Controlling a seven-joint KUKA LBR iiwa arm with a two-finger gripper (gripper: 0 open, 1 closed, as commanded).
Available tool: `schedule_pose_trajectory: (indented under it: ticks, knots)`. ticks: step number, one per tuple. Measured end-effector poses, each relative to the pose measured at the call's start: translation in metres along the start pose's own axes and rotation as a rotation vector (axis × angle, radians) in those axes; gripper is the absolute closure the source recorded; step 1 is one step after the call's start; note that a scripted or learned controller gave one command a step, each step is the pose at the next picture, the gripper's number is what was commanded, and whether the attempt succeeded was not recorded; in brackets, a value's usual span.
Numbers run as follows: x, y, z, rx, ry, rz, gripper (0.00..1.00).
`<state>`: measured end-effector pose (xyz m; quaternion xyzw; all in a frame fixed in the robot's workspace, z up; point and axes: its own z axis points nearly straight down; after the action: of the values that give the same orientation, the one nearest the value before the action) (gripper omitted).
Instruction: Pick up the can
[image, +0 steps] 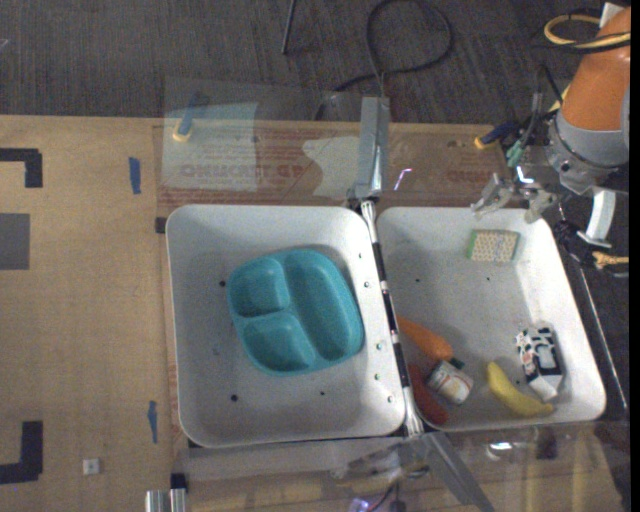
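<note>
The can lies on its side near the front edge of the right bin, between a red-orange vegetable on its left and a banana on its right. A black-and-white toy sits just beyond the banana. A small checked sponge rests near the far wall. The jaws hang open above the far rim, well apart from the can, gripping nothing. The left bin holds a teal divided plate.
</note>
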<state>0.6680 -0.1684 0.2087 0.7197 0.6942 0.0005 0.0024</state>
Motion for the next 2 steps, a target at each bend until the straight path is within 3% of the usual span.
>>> schedule_pose_trajectory:
  ticks: [1, 2]
  knots:
    - [-0.022, -0.01, -0.104, 0.0, 0.0, 0.175, 0.0]
    - [0.006, -0.022, -0.146, 0.0, 0.0, 0.121, 0.0]
